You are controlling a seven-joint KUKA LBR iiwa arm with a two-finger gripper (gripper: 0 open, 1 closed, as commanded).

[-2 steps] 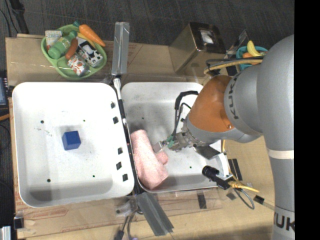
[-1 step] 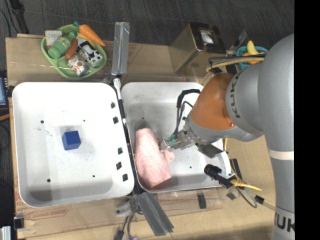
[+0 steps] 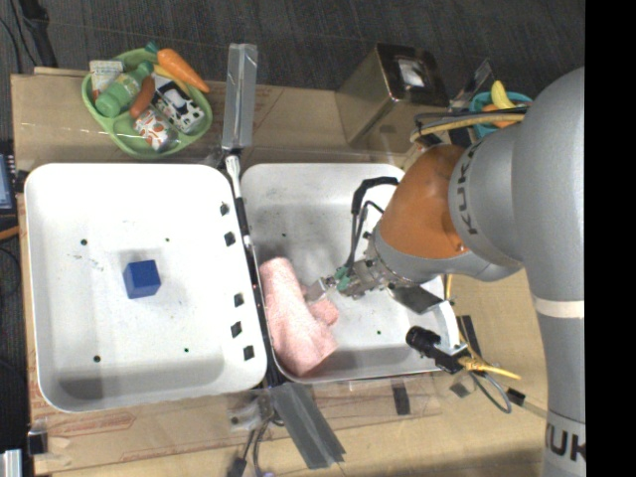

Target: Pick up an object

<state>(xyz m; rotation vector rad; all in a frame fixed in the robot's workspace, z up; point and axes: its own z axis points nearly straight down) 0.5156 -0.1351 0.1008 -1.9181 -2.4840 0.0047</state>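
Closest to the lens, the grey arm [image 3: 527,177] fills the right side, its orange band [image 3: 422,212] sitting just above the wrist as it reaches down into the right bin [image 3: 298,192]. At its tip the gripper [image 3: 333,286] sits low over the bin floor, right at the upper edge of a pink cloth [image 3: 295,316]. Its metal tip looks to be touching or just beside the cloth's raised fold, but the wrist hides too much to tell how the gripper is set, or whether any cloth is caught in it.

That pink cloth lies bunched along the left wall of the right bin, running from the middle of the wall down toward the near corner. Black cables [image 3: 363,217] loop from the wrist over the bin floor.

Beside it, the left bin [image 3: 60,197] holds 1 blue cube [image 3: 142,278], resting on the floor a little left of centre and well apart from the walls. A grey divider [image 3: 238,107] runs between the 2 bins.

Behind the left bin stands a green bowl [image 3: 99,117] on the bench, packed with toy food, including an orange carrot [image 3: 179,67]. A tan box [image 3: 388,92] sits behind the right bin. Near the arm's upper right lie yellow and teal items [image 3: 497,99], too cluttered to name.
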